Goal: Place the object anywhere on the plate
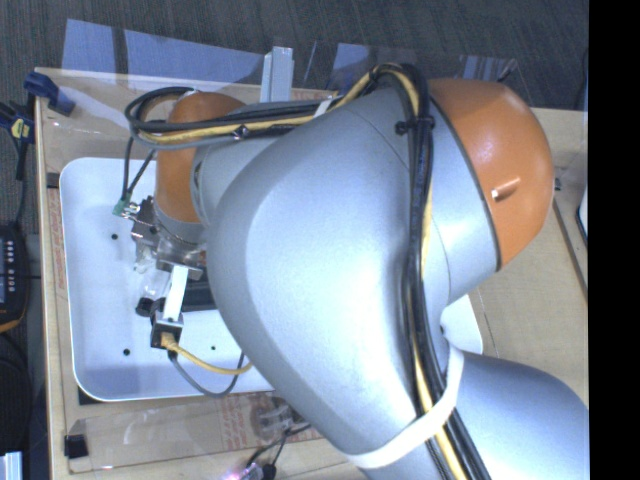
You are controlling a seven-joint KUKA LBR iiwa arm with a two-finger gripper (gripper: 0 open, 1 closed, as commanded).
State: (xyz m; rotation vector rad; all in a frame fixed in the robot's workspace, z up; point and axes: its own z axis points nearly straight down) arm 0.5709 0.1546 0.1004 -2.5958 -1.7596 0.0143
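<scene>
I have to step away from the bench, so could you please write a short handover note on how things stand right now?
Gripper: low over the left white bin, below the orange wrist band; whether it is open or shut cannot be told from this camera view.
Job's things: the grey arm covers most of the bench and the middle of the bin; neither the object nor the plate can be made out.
Done: nothing can be confirmed as placed.
Left: check what the gripper carries once the arm lifts away, find the plate, and get the object onto it.
</scene>
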